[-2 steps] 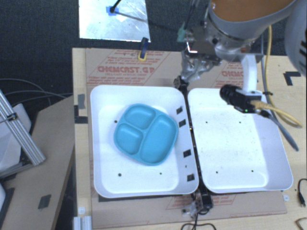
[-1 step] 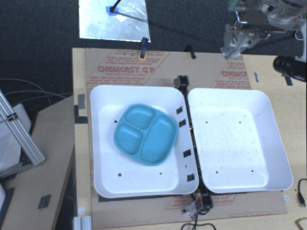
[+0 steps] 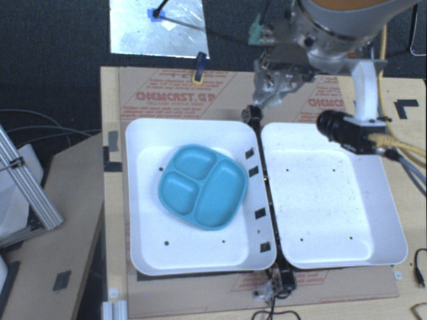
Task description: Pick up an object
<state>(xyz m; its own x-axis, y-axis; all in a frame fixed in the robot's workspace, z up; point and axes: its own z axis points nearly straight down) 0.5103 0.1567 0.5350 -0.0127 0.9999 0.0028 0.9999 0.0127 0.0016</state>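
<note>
One blue plate (image 3: 203, 195) (three compartments, lying flat) sits in the left bin (image 3: 143, 179), a little toward that bin's far side. From the plate, the gripper (image 3: 270, 93) hangs up and to the right, past the bin's far right corner, above the counter (image 3: 220, 89). Whether it is spread or closed I cannot tell. Nothing shows between it. Reaching the plate likely means coming down and left.

Grey arm (image 3: 333, 29), orange band above wrist
</note>
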